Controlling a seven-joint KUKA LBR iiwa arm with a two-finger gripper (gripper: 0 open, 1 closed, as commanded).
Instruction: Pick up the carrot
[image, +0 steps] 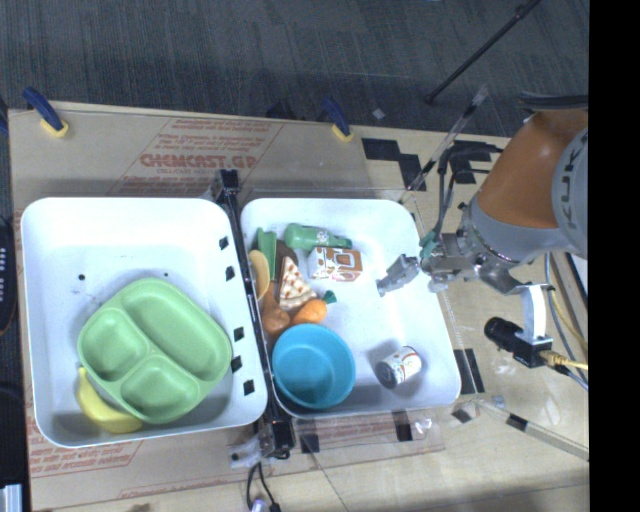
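The carrot is a short orange piece with a green tip. It lies in the right bin near its middle left, just above the blue bowl and beside a pizza slice. My gripper hovers over the right half of that bin, to the right of the carrot and slightly farther back, well apart from it. Its fingers look open, with nothing between them.
Crowded around the carrot are a banana, a green bottle, a small carton and another orange piece. A can lies near the front right. The left bin holds a green divided plate over something yellow.
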